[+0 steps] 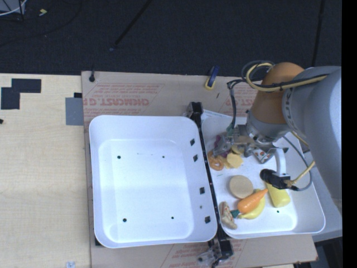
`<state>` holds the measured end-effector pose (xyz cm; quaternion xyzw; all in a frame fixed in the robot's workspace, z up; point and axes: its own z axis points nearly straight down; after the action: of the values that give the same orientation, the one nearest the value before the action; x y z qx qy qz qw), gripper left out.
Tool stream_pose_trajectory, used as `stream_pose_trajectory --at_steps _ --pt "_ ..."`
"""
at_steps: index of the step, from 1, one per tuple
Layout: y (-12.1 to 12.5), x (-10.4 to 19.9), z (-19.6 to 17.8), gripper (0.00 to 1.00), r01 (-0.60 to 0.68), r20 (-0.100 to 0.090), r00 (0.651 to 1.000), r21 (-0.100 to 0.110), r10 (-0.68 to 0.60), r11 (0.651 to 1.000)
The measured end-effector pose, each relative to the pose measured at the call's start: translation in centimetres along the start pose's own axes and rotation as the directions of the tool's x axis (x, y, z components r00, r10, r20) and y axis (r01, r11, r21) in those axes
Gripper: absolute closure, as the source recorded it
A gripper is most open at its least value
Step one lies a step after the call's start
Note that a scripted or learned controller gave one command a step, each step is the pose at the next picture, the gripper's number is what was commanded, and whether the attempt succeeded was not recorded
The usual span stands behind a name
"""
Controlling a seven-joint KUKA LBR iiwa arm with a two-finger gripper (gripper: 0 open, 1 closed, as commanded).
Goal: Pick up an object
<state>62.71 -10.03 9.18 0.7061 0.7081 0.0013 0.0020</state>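
Observation:
My gripper [239,145] is low over the far part of the right bin [304,219], right above a cluster of small items. A pale yellow piece [234,160] lies just under it, with an orange ring [216,163] to its left. A small greyish-purple thing [223,144] sits against the gripper's left side. Whether anything is held is hidden by the wrist.
Nearer the front of the right bin lie a beige disc [241,186], an orange carrot [252,199] on a yellow piece [255,210], a yellow block [279,196] and a tan item [226,215]. The left bin [106,149] adjoins it.

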Motion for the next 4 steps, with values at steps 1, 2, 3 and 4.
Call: stream_pose_trajectory --at_steps 1,2,3,4 --pt "-0.3 -0.1 -1.0 1.0 -0.005 -0.003 1.0 0.007 0.005 1.0" --pt "-0.4 -0.1 -1.0 0.0 -0.005 -0.003 1.0 0.008 0.005 1.0" --pt "-5.5 0.2 -0.1 0.0 -0.006 0.0 1.0 -0.008 0.006 1.0" --pt "-2.5 0.7 0.0 0.0 -0.001 -0.001 1.0 0.002 0.001 1.0"
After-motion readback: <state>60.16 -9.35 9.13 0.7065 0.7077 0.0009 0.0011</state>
